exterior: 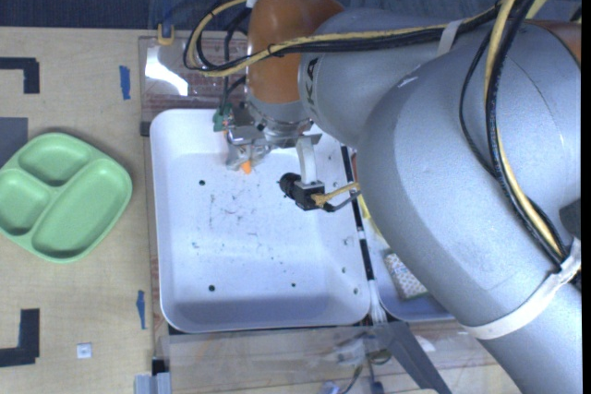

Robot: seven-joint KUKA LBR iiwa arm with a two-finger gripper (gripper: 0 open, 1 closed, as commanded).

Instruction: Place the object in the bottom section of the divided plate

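Camera view from above shows my gripper point(242, 152) low over the far left part of the left white bin point(259, 291), hanging below my orange wrist band point(282, 41). A small orange object point(246, 166) sits right at the gripper's tip, touching or nearly touching it; whether it is pinched or just lying on the bin floor beneath, I cannot tell. The metal parts bunch together from this angle and the fingertips are too small to separate, so whether my grip is apart or together is also beyond what I can make out. Just to the right of the gripper, a black fitting point(300, 190) with a yellow cable hangs off my wrist, over the bin's middle. The bin floor around it carries faint scuff marks and a few dark specks. My grey arm point(462, 171) covers most of the right bin, where a patch of speckled material point(404, 274) peeks out. Well apart to the left, on the wooden bench point(83, 309), lies the green divided plate point(63, 195), its large lower section facing the near right.
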